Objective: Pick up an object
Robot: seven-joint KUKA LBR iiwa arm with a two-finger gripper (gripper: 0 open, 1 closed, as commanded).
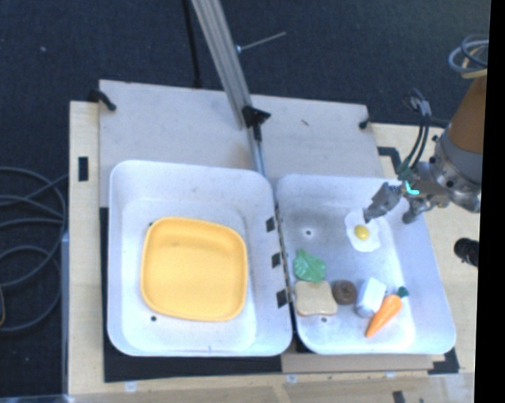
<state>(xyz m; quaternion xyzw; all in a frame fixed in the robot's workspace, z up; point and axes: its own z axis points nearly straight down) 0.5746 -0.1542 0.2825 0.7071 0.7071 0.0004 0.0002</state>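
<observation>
**Bench with two white bins: gripper above the egg**

Gripper (393,204) hangs released, nothing between its fingers, just above and right of the fried egg (362,234) in the right bin (435,317). Probably light, flat, slick; best pinched across its edge. Carrot (385,314) lies below the egg.

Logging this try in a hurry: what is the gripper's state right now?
Gripper: open, holding nothing, above the right bin near the fried egg.
</observation>
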